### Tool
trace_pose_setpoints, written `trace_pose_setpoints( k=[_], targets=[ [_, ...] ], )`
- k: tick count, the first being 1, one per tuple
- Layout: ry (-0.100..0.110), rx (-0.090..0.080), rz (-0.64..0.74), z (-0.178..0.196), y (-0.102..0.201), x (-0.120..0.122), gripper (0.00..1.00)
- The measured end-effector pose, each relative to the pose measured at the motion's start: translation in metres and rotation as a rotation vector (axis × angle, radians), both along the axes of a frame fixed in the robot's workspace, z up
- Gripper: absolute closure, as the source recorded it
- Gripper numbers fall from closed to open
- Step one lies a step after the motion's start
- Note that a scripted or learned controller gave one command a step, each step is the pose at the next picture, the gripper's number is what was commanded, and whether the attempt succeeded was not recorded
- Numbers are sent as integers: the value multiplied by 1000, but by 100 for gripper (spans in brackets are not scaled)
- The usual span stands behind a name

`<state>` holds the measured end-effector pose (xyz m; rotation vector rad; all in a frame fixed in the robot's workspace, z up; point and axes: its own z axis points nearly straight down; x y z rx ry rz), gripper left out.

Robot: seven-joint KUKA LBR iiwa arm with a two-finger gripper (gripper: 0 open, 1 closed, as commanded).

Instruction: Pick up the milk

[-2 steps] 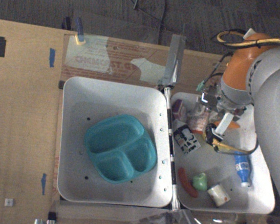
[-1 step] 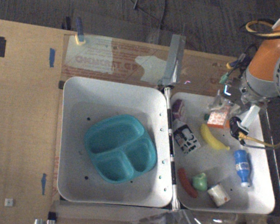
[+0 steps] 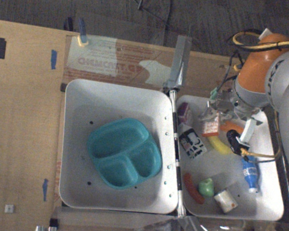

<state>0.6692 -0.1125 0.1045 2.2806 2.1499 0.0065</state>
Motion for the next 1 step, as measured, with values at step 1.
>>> trace_pose_setpoints(
  k=[1],
  targets=[
    [4,-1,148,56,-44,-1,100]
  ],
)
